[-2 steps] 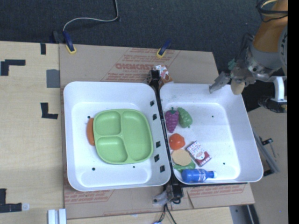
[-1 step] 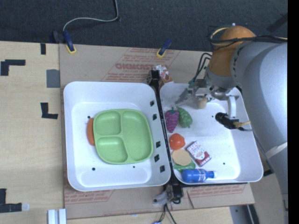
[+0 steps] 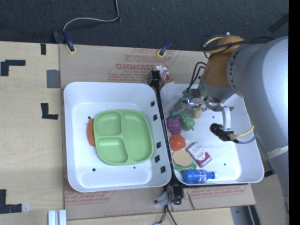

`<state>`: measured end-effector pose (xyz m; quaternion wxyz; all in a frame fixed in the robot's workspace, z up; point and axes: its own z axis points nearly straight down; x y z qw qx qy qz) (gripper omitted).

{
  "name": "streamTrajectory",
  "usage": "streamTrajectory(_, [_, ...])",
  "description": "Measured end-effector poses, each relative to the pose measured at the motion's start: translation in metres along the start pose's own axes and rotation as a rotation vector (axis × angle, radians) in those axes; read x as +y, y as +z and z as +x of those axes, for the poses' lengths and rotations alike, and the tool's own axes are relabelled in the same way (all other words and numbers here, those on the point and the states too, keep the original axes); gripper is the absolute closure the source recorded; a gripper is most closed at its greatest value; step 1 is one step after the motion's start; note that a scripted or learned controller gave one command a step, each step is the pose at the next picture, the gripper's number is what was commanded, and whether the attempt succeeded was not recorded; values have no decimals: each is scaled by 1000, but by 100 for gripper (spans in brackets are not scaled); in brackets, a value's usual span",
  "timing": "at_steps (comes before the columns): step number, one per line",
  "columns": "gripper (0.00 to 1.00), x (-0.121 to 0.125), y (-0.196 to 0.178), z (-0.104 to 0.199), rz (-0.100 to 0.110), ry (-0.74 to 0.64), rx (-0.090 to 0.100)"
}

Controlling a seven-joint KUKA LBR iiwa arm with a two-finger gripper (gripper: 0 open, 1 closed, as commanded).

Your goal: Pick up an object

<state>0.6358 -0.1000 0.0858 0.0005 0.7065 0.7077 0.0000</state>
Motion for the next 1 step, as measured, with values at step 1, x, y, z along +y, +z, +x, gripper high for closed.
streamTrajectory(1, [100, 0, -10, -1, -1, 0, -2])
